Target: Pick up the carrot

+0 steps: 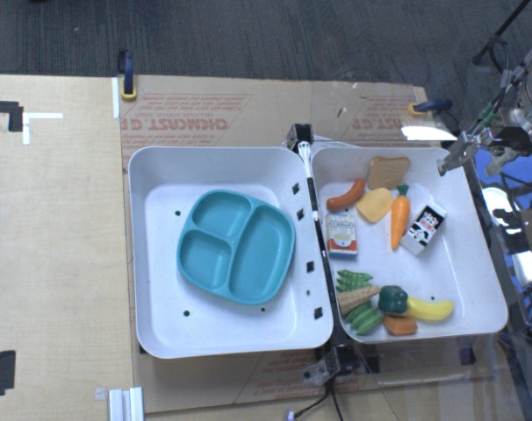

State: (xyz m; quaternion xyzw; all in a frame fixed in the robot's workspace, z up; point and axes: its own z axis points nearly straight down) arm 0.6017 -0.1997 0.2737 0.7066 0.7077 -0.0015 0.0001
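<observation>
The carrot lies in the right bin, in its upper middle. It is orange with a small green top pointing to the back and its tip pointing to the front. A yellow wedge touches its left side. A small black-and-white carton lies just to its right.
Around the carrot are a sausage, a bread slice and a small box. Green beans, a banana and other toy foods crowd the bin's front. The left bin holds a teal divided plate.
</observation>
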